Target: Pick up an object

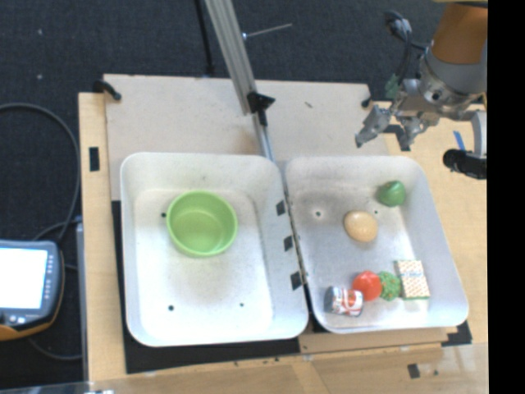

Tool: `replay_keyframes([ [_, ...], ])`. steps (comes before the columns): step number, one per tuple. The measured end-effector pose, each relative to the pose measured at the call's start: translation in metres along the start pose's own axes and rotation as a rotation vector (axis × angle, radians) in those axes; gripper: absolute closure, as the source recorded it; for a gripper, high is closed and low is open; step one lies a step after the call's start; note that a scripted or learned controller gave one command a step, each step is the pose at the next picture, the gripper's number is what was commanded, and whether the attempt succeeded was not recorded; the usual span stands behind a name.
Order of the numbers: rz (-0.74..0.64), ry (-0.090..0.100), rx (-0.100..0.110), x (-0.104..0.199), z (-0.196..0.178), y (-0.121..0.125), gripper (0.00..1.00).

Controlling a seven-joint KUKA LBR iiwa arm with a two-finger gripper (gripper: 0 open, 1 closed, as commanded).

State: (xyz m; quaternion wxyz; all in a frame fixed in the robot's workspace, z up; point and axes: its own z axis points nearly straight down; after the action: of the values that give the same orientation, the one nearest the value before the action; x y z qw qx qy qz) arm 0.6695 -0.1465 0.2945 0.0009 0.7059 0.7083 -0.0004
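Main risk: the cluster at the right bin's near edge, small red round object [367,285], patterned box [413,278] and red-and-white can [345,301], sits tight, so a descent there likely nudges neighbours. The beige egg-shaped object [360,226] stands clear, the safer pick. Pincer [392,127] hangs over the desk [189,113] behind the right white bin [439,220], fingers spread, holding nothing.

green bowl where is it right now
In the camera view the green bowl sits upright in the left bin, toward its upper middle, alone there and well apart from the small items in the right bin.
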Motion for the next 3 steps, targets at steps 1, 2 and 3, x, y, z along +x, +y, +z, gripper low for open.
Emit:
replay_keyframes([
  [1, 0.0, -0.001, 0.0, 0.0, 0.0, 0.0, 0.0],
  [2, 0.001, 0.0, 0.004, 0.007, 0.052, 0.004, 0.0],
  [3, 0.004, -0.001, 0.005, -0.002, 0.1, -0.002, 0.0],
])
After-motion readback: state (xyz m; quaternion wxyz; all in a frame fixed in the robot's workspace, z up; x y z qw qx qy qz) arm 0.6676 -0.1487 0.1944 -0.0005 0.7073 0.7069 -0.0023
